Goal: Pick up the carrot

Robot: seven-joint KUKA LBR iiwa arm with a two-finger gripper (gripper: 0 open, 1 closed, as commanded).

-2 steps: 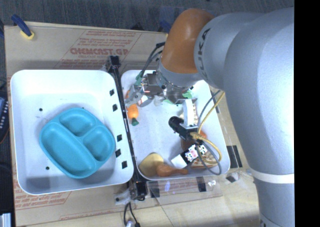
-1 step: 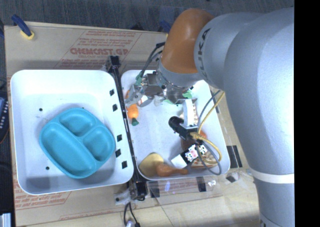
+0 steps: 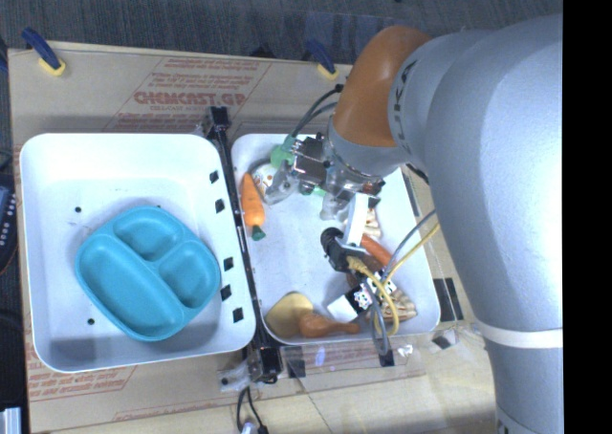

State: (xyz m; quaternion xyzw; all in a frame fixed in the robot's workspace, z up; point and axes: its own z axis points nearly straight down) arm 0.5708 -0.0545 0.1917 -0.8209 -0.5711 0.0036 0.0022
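Bench-top right white plastic bin [image 3: 287, 265]: small orange carrot [image 3: 251, 204] lies just left of the gripper [image 3: 287, 177], long axis running top-to-bottom along the bin's left wall. Jaw opening cannot be determined; nothing visibly held.

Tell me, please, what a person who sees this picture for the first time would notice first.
The eye goes first to the big grey arm with its orange band, which reaches in from the right and covers much of the right bin. Next comes the bright blue divided plate, lying alone in the left bin. Then one sees the small orange carrot, lying near the left wall of the right bin, close to the arm's wrist.
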